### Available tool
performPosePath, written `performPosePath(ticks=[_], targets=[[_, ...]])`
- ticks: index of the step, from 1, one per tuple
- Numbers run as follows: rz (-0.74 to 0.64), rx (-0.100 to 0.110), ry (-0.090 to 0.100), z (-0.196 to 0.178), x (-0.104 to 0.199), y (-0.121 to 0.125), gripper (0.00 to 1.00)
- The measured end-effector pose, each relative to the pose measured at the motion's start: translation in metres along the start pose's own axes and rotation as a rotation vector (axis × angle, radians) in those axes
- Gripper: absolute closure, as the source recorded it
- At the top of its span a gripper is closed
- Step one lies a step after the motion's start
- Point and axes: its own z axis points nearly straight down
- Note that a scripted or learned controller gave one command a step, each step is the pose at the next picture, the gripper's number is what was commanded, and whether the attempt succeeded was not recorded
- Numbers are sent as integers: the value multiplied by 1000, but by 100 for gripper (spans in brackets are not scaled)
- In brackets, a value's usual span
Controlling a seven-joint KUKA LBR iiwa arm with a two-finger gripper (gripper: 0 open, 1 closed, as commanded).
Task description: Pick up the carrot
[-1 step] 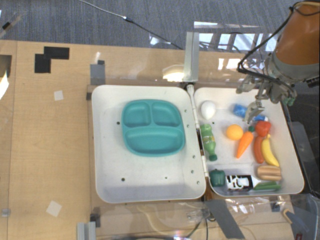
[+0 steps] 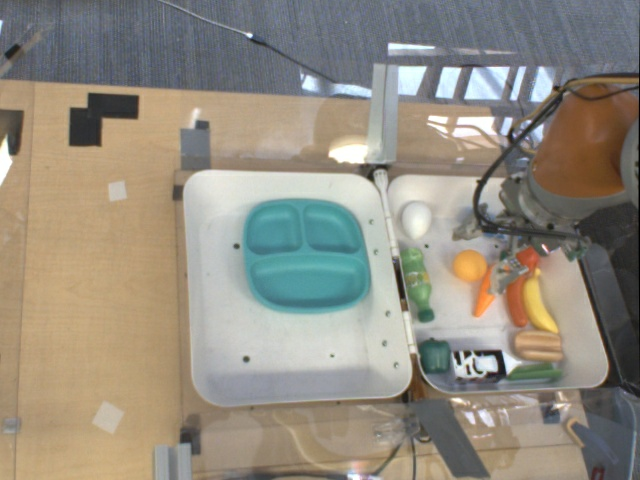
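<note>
Light wood surface (image 2: 90, 298) with two white bins; grey carpet floor (image 2: 300, 8) beyond it, black cable (image 2: 180, 10) across the carpet. Left bin (image 2: 210, 368) holds a teal divided plate (image 2: 305, 254). Right bin (image 2: 590, 358): carrot (image 2: 485, 294) just below the orange (image 2: 469, 265), left of the banana (image 2: 541, 306). Hand (image 2: 519, 260) just right of the carrot; can't tell its state.

Robotics lab: wooden bench (image 2: 90, 298), white bins (image 2: 215, 368).

Orange carrot (image 2: 485, 294), slanted, lying in right bin
</note>
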Motion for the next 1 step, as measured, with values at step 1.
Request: performPosePath(ticks=[1], targets=[[-29, 0, -2, 24, 38, 32, 0]])
